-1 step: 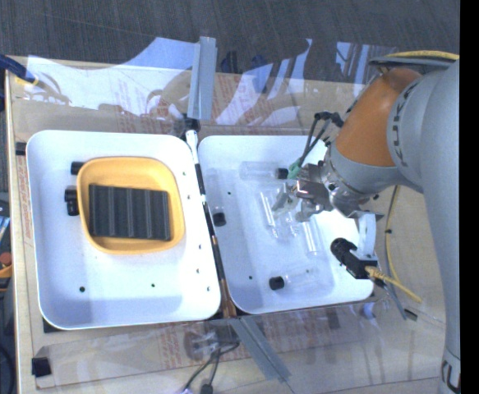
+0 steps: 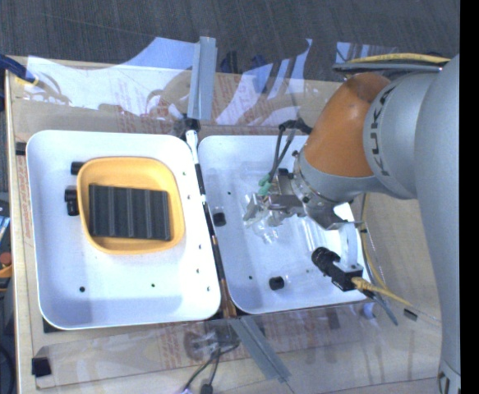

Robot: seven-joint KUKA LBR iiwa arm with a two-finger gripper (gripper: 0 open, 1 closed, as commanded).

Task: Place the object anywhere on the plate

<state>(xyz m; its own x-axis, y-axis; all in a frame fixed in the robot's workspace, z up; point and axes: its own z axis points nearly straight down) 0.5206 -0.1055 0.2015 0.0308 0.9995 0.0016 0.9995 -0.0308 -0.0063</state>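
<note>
- The gripper hangs low over the middle of the right bin. Its tip is a pale, glassy shape against the white floor, and I cannot tell whether it is open or closed.
- Whether anything sits in it is also too hard to make out.
- The arm covers the right bin's far right corner and much of its right wall, then runs out of view to the right.
- The dark ribbed block lies flat on the yellow plate in the left bin, with the plate's rim showing all around it.
- Two small black bits show at the plate's left edge. I cannot tell whether they lie beside the rim or partly under it.
- A small black piece lies on the right bin's floor near the near wall, apart from the gripper.
- Another black speck sits just beside that bin's left wall; its shape is too small to tell.
- The plate sits toward the far side of the left bin, with its right rim close to the wall next to the right bin. A wide strip of bare floor lies between the plate and the near wall.
- In the right bin, bare floor lies to the left of the gripper and on its near side.
</note>
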